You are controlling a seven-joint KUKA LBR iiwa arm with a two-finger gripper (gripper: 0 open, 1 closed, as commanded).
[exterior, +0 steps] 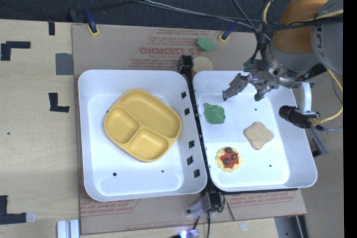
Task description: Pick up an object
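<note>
We see the claw (246, 91) hanging over the upper part of the right bin (295, 173), its two dark fingers spread apart with nothing between them. Below it in that bin lie three toy foods: a green leafy piece (214, 113) near the left wall, a tan slice of bread (258, 135) toward the right, and a small round pizza (228, 159) with red topping near the front. The left bin (92, 136) holds a yellow divided plate (143, 125). Another green piece (205, 43) sits on the cardboard surface (111, 47) behind the bins.
</note>
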